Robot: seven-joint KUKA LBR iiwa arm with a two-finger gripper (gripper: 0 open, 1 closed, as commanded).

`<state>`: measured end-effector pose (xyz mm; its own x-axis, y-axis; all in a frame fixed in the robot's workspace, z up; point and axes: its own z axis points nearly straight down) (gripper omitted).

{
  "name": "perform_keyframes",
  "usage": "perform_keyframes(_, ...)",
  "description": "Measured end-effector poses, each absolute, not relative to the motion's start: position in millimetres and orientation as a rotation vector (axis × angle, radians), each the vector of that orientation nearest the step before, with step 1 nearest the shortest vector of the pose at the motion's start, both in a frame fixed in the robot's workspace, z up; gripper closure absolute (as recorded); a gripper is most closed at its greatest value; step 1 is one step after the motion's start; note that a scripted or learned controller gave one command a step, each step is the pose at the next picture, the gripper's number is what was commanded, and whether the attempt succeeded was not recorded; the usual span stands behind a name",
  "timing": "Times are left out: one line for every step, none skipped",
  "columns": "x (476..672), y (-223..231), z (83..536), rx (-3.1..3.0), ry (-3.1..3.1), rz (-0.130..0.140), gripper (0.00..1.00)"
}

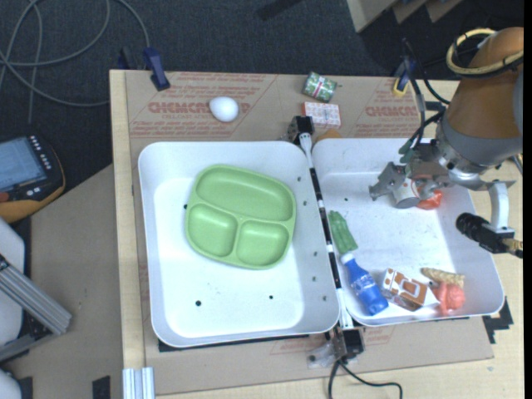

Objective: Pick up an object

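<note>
My gripper [401, 188] hangs over the upper middle of the right bin [366, 166], below the arm's orange band. A small red object [431, 199] lies right beside it on the bin floor, partly hidden by the gripper body. Along the bin's left wall lies a green item [341, 232], with a blue bottle [364, 287] below it. At the bin's near edge rest an orange-and-white box [404, 288] and a pink-and-tan toy [446, 288].
The left bin [166, 248] holds a green divided plate [241, 216]. On the bench behind the bins sit a white egg-shaped ball [223, 108], a green can [320, 86] and a small patterned box [322, 114]. A black fitting [486, 231] juts from the arm at right.
</note>
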<state>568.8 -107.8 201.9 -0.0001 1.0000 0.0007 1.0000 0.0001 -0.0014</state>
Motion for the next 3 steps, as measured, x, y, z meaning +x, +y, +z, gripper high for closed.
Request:
perform_keyframes(599.2, -171, 167, -2.225, -2.221, 0.001, 0.00)
perform_keyframes(621.1, -218, 109, -2.221, -2.224, -0.001, 0.00)
perform_keyframes(604.9, -218, 86, -2.213, -2.225, -0.014, 0.00)
